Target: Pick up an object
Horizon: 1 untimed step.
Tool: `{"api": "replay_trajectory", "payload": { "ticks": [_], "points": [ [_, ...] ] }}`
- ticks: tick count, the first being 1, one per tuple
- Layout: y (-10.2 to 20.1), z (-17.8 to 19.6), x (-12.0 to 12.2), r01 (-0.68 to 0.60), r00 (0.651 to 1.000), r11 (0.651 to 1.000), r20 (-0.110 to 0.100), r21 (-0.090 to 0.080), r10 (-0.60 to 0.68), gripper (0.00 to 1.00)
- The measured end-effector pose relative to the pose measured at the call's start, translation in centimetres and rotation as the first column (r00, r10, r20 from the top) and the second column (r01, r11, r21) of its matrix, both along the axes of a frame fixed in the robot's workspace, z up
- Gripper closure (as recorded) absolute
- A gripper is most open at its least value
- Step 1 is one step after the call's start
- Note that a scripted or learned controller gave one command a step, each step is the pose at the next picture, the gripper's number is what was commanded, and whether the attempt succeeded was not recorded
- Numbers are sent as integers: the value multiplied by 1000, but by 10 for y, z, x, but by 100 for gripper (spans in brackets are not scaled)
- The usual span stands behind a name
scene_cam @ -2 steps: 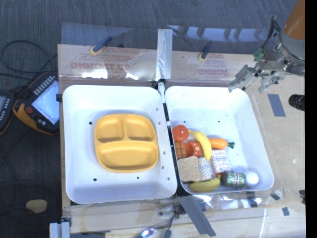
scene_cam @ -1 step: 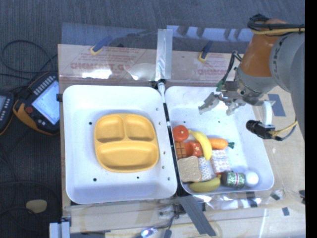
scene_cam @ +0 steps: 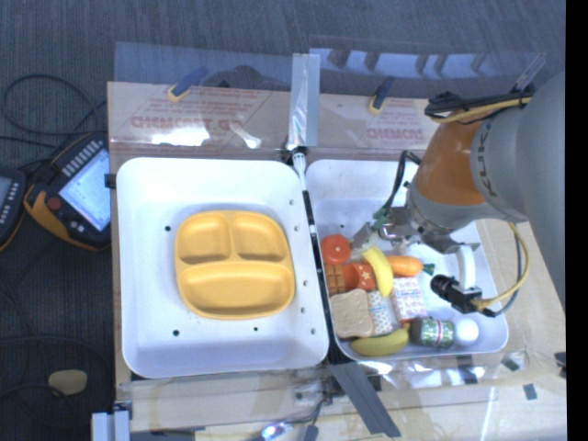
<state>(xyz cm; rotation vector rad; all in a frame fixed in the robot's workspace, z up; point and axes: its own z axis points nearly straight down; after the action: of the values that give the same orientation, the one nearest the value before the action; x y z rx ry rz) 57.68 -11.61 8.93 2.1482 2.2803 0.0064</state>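
Observation:
The right bin [scene_cam: 367, 177] holds a pile of toy food along its front half. In it are a red tomato [scene_cam: 336, 248], a small yellow banana [scene_cam: 378, 270], an orange carrot [scene_cam: 405, 266], a slice of bread [scene_cam: 351, 313], a second banana [scene_cam: 380, 342] and a green bottle [scene_cam: 439, 332] with a white cap. My gripper [scene_cam: 378, 231] hangs low over the bin's middle, just behind the small banana and the tomato. I see nothing gripped in it. The grey and orange wrist hides the bin's right rear part.
The left bin [scene_cam: 147, 191] carries a yellow divided plate [scene_cam: 235, 263]. A clear divider post [scene_cam: 301, 108] stands between the bins at the back. A black cable and connector [scene_cam: 452, 291] hang from the wrist over the food. A handheld pendant [scene_cam: 78, 191] lies off the bench, far left.

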Motion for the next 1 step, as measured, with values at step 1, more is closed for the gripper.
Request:
{"api": "replay_trajectory", "payload": {
  "ticks": [1],
  "points": [
    [-1,10,1,1,1000,1000,3,1,-1,100]
  ]
}}
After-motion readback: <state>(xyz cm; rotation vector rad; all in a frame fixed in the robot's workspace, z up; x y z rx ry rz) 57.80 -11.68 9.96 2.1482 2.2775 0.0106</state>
